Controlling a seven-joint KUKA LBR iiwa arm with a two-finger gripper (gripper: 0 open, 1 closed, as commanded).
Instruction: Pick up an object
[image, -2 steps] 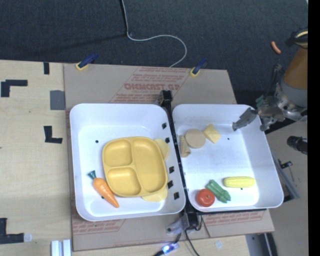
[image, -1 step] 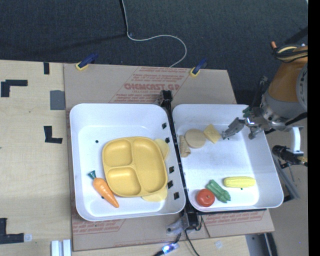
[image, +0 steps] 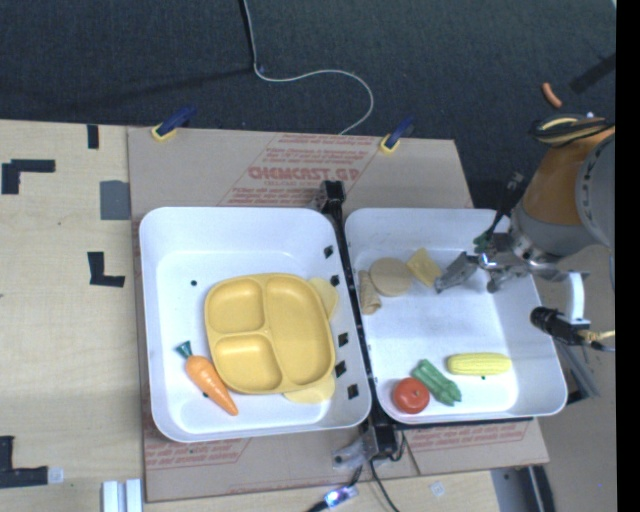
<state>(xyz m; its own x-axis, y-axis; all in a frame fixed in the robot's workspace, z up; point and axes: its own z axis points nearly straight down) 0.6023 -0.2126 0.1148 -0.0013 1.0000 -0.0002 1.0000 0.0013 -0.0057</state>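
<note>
A brown cardboard sheet with red print (image: 300, 170) covers the light wooden surface (image: 60, 300), held at its far edge by two blue-and-yellow clamps, one at eleven o'clock (image: 172, 122) and one at one o'clock (image: 397, 132). A thin white cable (image: 310, 75) loops across the dark carpeted floor (image: 120, 50) at twelve o'clock. Black tape marks (image: 98, 268) dot the wood at nine o'clock.
</note>
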